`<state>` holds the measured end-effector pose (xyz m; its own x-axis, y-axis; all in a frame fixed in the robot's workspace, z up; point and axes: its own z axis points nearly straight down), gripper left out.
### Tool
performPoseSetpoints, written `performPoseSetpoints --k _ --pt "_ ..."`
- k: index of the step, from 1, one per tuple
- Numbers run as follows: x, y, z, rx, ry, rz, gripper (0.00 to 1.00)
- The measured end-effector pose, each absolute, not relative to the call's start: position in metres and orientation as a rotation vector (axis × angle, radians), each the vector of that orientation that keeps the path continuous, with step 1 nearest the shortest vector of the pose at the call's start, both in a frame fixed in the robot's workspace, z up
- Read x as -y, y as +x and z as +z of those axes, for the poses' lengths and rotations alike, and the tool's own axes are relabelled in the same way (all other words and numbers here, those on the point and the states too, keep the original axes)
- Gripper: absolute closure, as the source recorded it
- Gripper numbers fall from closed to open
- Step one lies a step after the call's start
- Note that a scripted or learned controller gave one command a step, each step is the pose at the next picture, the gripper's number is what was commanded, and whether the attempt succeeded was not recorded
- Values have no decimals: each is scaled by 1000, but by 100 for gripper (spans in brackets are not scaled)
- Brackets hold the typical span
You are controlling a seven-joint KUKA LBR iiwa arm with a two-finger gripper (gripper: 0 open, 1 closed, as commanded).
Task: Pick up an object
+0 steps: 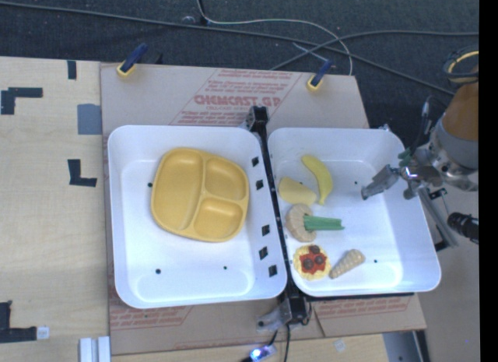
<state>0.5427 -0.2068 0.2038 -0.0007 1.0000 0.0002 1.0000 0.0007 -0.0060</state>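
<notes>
Yellow plastic banana (319, 175) lying upper middle in right white bin (405, 263), beside pale yellow lemon-like piece (296, 191). Grey two-finger gripper (379, 184) hovering right of it, empty; fingers' opening impossible to tell. Best approached by centring above banana, descending straight, avoiding green bean (323, 223).

1. Two white bins are seated side by side on a cardboard sheet (233, 96).
2. A yellow divided plate (200, 194) is located in the left bin (128, 220), nearer its far edge.
3. In the right bin (405, 263), a banana (319, 176) and a pale yellow piece (296, 191) are found near the far left corner.
4. A round cracker (297, 223) with a green strip (323, 223) across it is positioned along the left edge.
5. A small pizza (312, 262) and a cone (347, 263) are placed near the near edge.
6. The gripper (375, 187) is positioned at the right edge of the right bin, with nothing seen between its fingers.
</notes>
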Motion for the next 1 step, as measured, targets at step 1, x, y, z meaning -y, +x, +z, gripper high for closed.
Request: performPoseSetpoints --k 1 --pt "214 544 155 2218 -2218 7 0"
